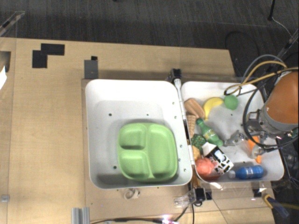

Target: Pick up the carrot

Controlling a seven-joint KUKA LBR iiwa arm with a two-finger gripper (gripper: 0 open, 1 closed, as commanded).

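Because the arm hangs over the right bin (275, 169), the carrot (252, 144) — a small orange patch on the bin floor at the right side — lies just below and beside the tool (256, 133), partly hidden by it and its cables. Too little of the carrot shows to judge its long axis or which way it points — and I cannot tell the tool's state.
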